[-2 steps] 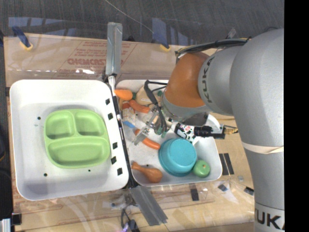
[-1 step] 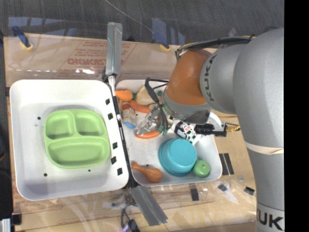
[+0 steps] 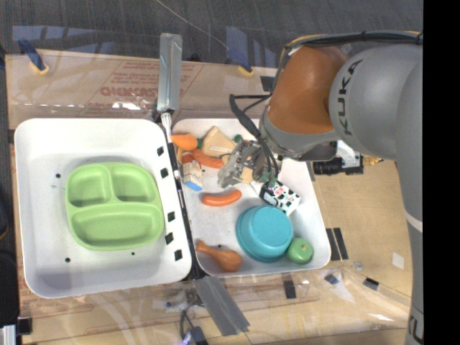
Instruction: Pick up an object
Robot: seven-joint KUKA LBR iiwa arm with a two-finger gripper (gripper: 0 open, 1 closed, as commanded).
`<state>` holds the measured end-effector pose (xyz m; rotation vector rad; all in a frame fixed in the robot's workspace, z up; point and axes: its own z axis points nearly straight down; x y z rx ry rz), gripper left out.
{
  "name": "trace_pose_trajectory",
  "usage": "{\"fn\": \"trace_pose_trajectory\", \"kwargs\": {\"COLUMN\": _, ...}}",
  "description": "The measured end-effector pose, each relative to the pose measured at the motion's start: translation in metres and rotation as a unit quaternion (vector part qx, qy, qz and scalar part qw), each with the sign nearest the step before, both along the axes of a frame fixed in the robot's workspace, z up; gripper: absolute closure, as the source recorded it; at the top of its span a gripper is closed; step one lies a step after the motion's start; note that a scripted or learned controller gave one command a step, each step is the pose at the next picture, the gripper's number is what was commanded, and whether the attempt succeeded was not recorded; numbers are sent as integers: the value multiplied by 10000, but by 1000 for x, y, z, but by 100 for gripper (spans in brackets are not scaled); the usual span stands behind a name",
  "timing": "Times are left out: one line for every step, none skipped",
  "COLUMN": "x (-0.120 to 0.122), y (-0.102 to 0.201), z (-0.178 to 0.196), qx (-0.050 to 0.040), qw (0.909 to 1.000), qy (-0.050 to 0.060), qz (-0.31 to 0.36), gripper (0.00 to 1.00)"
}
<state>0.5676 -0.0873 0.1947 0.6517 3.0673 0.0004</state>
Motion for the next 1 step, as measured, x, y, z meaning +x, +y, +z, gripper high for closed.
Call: {"fn": "trace_pose_trajectory", "kwargs": {"x": 10, "y": -74, "z": -27, "qx": -8, "qw": 9896, "qy": 12, "qz": 1436, "gripper": 100}}
